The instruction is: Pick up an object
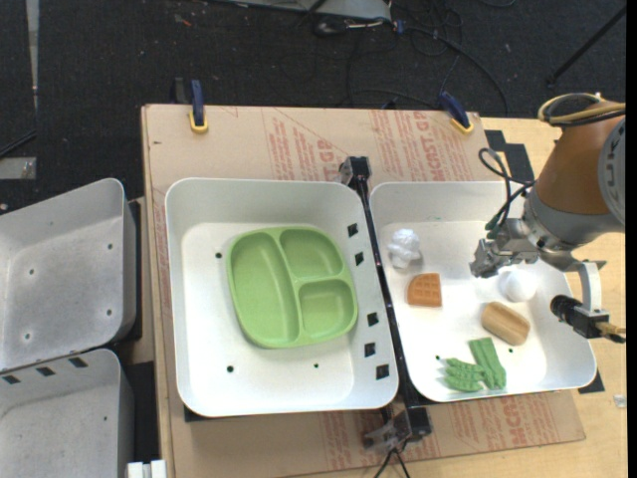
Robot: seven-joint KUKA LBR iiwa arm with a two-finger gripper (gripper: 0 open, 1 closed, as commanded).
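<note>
Gripper [495, 257] fingers are sitting low over the right bin [438, 202], toward its right side, and whether they are parted or closed cannot be told from this slanted view; nothing is showing between them. The arm [582, 167] is reaching in from the right, its orange band hanging above the bin's far right corner.

A white ball [519, 286] is lying just beside the gripper, on its near-right side, close enough that it may be touching the wrist housing, though that is not certain. This looks like the likeliest thing to be picked, and the coming move would be turning on a short shift toward the near right before any closing.

Other candidates are lying nearer the viewer: a tan bread roll [506, 323], its long axis running from far-left to near-right, and a green bunch of toy beans [476, 366] at the near edge of the bin. To the gripper's left, a small orange waffle [425, 290] is lying flat, with a crumpled white lump [403, 248] just beyond it.

In the left bin [189, 297] a green divided plate [293, 286] is resting alone.

Red printing is running across the brown board [299, 132] under the bins, upside down from this angle; only fragments are showing and they are not readable with confidence.
</note>
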